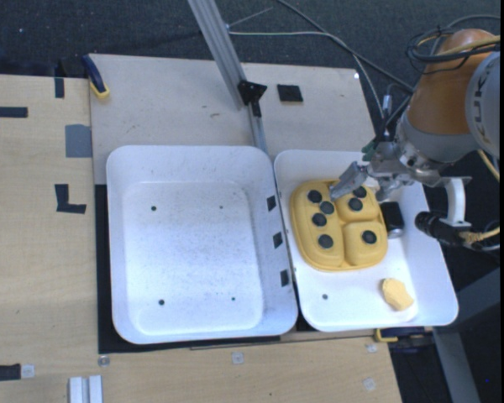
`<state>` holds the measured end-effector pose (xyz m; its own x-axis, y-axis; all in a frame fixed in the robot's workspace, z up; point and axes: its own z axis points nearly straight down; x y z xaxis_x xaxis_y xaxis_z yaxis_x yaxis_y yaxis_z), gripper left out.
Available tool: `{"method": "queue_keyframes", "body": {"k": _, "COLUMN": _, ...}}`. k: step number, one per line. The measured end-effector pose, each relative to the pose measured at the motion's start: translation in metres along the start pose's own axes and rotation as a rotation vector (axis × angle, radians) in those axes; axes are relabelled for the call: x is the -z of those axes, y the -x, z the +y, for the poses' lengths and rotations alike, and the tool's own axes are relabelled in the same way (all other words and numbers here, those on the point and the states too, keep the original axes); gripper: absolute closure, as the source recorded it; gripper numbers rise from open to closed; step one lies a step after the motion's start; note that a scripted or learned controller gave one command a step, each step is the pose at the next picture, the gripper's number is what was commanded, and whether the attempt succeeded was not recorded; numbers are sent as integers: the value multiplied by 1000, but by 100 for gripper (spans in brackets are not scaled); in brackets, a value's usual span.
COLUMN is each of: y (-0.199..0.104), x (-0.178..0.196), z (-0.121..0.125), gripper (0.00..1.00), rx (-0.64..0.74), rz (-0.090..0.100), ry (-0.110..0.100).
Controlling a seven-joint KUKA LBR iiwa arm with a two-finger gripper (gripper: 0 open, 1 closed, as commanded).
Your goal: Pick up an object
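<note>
A large yellow block [340,229] with several black round spots lies in the right bin [428,296], against its left wall. A small yellow chunk [396,294] rests near that bin's front right corner. My gripper [366,188] hangs over the far right part of the large yellow block. It is open, with one grey finger [346,181] slanting across the block's top edge. Nothing is held between the fingers.
The left bin [126,250] stands beside the right one, separated by a narrow black-clipped divider [279,242]. A slanted metal rail [223,44] crosses behind the bins. Cables [454,229] and the arm's orange-banded wrist [449,91] crowd the right bin's far right side.
</note>
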<state>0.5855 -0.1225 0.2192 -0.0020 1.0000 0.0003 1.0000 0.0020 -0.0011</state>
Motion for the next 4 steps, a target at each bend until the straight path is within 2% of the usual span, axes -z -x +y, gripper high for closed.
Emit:
{"method": "queue_keyframes", "body": {"k": 1, "y": -1, "x": -45, "z": -6, "gripper": 0, "rx": -1, "rz": -1, "ry": -5}}
{"method": "queue_keyframes", "body": {"k": 2, "y": 6, "x": -100, "z": -11, "gripper": 0, "rx": -2, "rz": -2, "ry": 3}}
{"method": "queue_keyframes", "body": {"k": 3, "y": 5, "x": -106, "z": -4, "gripper": 0, "rx": 2, "rz": -4, "ry": 25}}
{"method": "queue_keyframes", "body": {"k": 4, "y": -3, "x": -96, "z": -1, "gripper": 100, "rx": 11, "rz": 10, "ry": 25}}
